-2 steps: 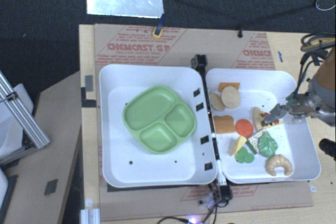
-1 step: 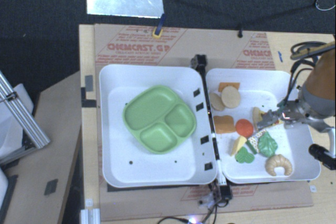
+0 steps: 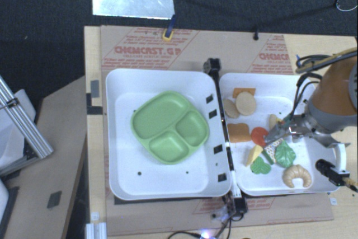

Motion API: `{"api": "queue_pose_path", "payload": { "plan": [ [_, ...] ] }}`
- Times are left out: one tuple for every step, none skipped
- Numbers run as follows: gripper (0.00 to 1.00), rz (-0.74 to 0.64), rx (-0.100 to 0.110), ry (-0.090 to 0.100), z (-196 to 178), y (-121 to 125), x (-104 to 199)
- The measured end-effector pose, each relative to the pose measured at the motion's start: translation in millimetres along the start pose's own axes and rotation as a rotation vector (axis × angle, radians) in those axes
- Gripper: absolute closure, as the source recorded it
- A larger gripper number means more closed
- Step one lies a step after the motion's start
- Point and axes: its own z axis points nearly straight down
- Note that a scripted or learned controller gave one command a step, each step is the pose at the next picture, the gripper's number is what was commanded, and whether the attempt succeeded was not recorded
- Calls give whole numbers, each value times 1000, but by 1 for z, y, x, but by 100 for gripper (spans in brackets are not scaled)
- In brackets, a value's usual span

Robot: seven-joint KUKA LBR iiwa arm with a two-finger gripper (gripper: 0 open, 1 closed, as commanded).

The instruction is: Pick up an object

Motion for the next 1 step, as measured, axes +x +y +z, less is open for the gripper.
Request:
{"api": "queue_pose_path", "payload": {
  "plan": [
    [0,1,3,1,23,1,0]
  ]
}}
